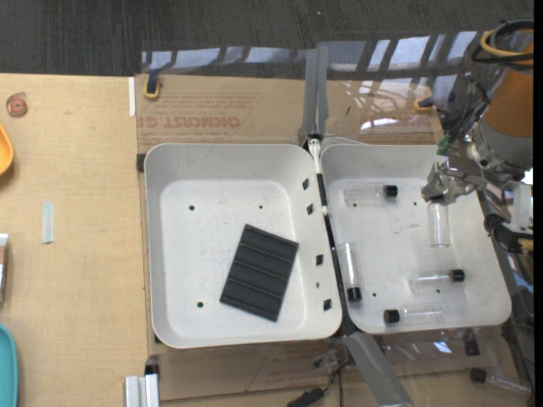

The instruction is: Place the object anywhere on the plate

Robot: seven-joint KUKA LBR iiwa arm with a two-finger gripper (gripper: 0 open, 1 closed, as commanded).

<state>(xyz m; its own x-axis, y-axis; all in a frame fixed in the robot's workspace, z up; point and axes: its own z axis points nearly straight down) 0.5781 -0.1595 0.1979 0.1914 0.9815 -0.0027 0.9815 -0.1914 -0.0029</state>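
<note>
On the cardboard-lined bench, the dark ribbed rectangular plate (260,272) lies in the left white bin (170,329); in the right bin, the gripper (441,189) pinches a clear plastic tube (438,225), best lifted clear before crossing.

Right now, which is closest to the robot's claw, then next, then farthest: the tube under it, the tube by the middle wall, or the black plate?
1. Tube just below the gripper, right bin.
2. Tube by the middle wall, right bin's left edge.
3. Black plate, left bin.
</note>
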